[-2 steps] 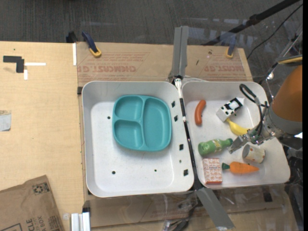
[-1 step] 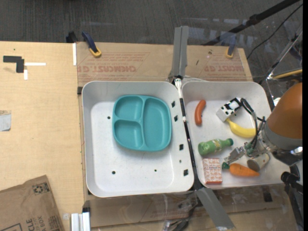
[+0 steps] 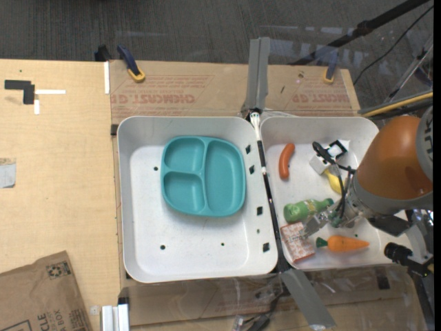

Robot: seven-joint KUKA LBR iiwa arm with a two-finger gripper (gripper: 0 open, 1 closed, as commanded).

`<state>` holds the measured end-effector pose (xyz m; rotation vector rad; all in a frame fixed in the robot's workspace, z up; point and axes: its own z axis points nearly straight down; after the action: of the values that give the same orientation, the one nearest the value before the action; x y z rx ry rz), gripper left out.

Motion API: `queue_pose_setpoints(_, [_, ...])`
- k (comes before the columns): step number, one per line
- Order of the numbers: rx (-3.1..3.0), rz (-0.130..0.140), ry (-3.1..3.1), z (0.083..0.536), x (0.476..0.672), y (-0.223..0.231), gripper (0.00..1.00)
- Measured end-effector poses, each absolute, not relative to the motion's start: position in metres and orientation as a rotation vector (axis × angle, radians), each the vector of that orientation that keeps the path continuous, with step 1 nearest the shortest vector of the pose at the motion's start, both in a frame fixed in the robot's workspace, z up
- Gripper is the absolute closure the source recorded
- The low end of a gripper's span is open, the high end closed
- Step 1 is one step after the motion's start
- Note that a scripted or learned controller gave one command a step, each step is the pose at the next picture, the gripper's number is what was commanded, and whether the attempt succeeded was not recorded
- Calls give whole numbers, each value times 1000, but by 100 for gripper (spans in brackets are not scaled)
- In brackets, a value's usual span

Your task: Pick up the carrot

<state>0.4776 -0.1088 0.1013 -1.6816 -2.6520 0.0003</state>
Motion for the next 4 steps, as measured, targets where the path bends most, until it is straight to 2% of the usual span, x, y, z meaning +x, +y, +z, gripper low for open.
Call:
queue_pose_setpoints(1, [-1690,-1,-2648,110,478,-110,100])
queue_pose_setpoints(2, [-1528,1,-2746,191,478,-35,100])
queue_pose_setpoints(3, [-1946,2,-2467,191,478,14,100])
queue_pose_setpoints(4, [-1556,1,-2732,202,479,-14,100])
